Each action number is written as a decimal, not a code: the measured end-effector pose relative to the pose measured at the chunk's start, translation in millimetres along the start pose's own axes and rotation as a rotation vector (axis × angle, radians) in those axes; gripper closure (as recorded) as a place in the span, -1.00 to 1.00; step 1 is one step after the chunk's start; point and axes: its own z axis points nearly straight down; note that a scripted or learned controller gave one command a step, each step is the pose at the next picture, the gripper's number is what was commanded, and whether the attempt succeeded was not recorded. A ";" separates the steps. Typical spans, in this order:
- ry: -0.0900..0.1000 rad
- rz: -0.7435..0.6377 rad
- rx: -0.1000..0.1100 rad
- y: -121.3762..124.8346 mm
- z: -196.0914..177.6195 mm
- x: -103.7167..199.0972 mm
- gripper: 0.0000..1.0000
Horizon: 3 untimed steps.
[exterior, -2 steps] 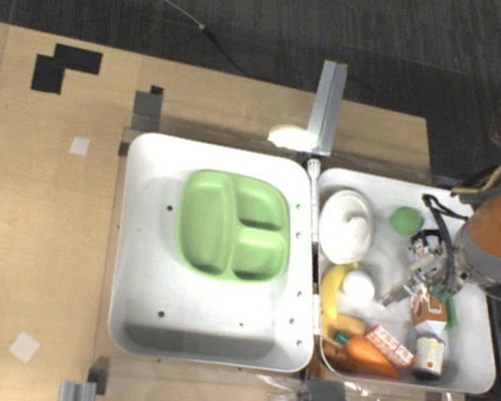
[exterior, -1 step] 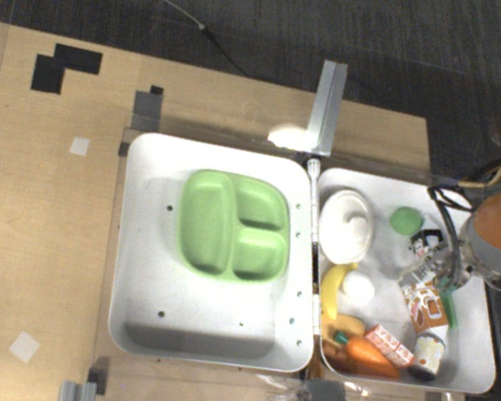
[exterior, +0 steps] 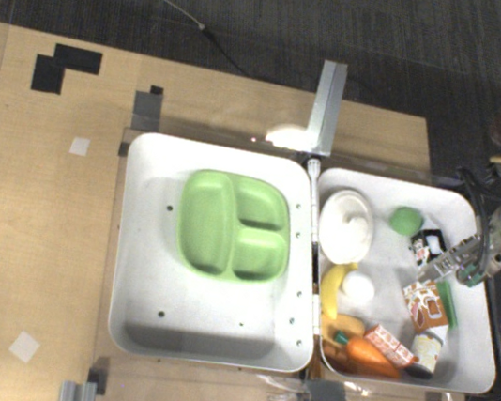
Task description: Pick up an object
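- I see two white bins side by side on the table [exterior: 26, 233]. I use the right bin [exterior: 476, 361] as my landmark.
- The left bin [exterior: 146, 225] holds a green tray [exterior: 232, 225] with three parts.
- My hand [exterior: 445, 259] comes in over the right bin's right wall, up near its far corner. It sits low over the stuff in there.
- I cannot tell if the hand is wide or narrow. It is small and blurry here, and I see nothing held in it.
- I think the best thing to pick is the snack pack [exterior: 426, 306]. It lies in the right half of the right bin, just below my hand and very near it.
- The pack's long side runs from the bin's far end toward its near end, tipped a bit. One end points up at my hand.
- So I think the next move is a short drop, down and a little toward the near wall. The hand should close across the pack's short side.
- A green ball [exterior: 406, 220] sits near the bin's far wall, to the left of my hand.
- A white bowl [exterior: 345, 225] and a banana [exterior: 331, 290] lie by the bin's left wall, well away from my hand.
- A carrot [exterior: 372, 357] and a small bottle [exterior: 426, 354] lie by the near wall.
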 end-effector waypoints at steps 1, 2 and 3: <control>0.001 -0.069 0.001 3.3 103.8 8.6 1.00; 0.005 -0.070 0.003 2.6 105.5 9.8 -1.00; -0.008 -0.029 -0.005 -30.2 110.8 23.5 -1.00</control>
